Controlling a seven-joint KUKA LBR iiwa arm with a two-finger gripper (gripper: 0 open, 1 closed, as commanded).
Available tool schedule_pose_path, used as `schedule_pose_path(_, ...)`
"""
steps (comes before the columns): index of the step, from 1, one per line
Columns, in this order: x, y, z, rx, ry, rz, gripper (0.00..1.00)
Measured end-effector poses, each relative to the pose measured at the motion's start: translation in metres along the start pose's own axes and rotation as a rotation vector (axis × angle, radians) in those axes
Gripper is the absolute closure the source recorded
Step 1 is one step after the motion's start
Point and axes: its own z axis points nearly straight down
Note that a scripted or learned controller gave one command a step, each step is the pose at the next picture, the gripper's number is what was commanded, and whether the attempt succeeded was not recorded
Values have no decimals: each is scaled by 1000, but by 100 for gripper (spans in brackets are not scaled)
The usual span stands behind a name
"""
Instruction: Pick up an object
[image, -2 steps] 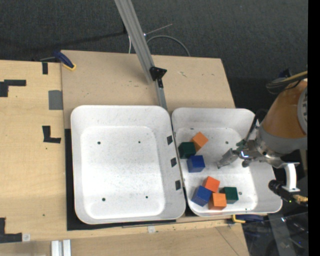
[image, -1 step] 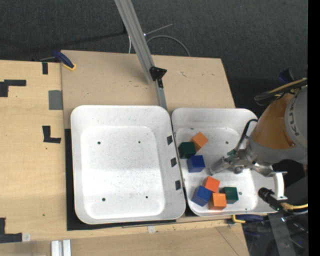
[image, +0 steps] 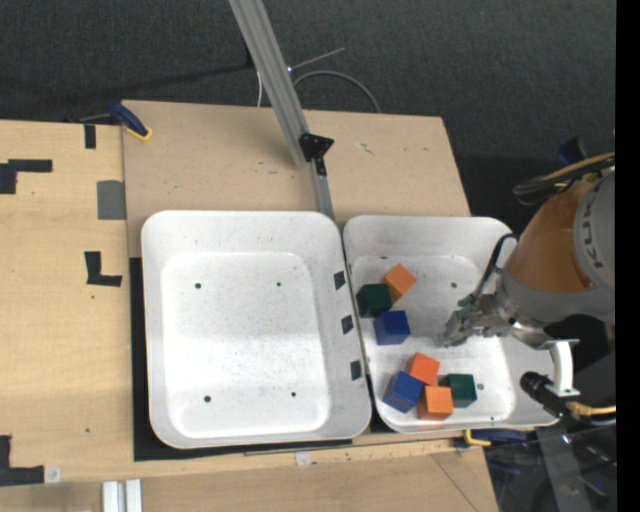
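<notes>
Wooden bench (image: 240, 150), two shallow white bins side by side; I log contents outward from the tool.

Gripper (image: 458, 328): low inside the right bin (image: 420, 232), near its centre-right floor. Whether it is released or clenched, I cannot tell.

Nearest item: blue cube (image: 393, 326), at nine o'clock from the gripper, near but apart. Dark green cube (image: 374, 298) and orange cube (image: 400, 281) sit just past it, toward ten o'clock.

Second cluster, six to seven o'clock: orange-red cube (image: 424, 368), blue cube (image: 404, 391), orange cube (image: 437, 401), green cube (image: 461, 388), packed together.

Left bin (image: 160, 240): bare floor.

Judgement: the lone blue cube at nine o'clock is my easiest target.
</notes>
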Motion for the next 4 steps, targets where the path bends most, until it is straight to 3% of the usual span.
schedule_pose_path(2,-6,-3,-87,-6,-3,0,100)
schedule_pose_path(3,-6,-2,-110,-5,-2,0,100)
schedule_pose_path(4,48,16,-120,-3,0,-6,100)
